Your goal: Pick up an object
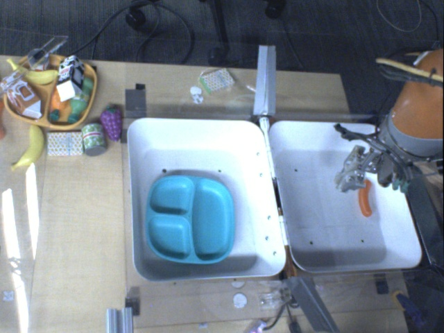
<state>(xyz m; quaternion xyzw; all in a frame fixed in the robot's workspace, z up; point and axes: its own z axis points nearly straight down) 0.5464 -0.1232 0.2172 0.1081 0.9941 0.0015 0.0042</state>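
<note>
Two shallow white bins [277, 144] sit on a wooden worktop [76, 220]. At the right bin's right edge, the hand [354, 175] hovers just beside a small orange carrot-shaped toy [365, 201]; its opening cannot be told. Approach step, likely; next comes descent onto the toy.

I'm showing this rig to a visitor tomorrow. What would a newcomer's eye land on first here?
Most likely the bright blue divided plate lying in the left bin. Next, the gripper hanging over the right bin, beside a small orange carrot-like object on the bin floor. Off the bins, at the bench's far left corner, a bowl of toy fruit with a banana alongside adds colour.
</note>
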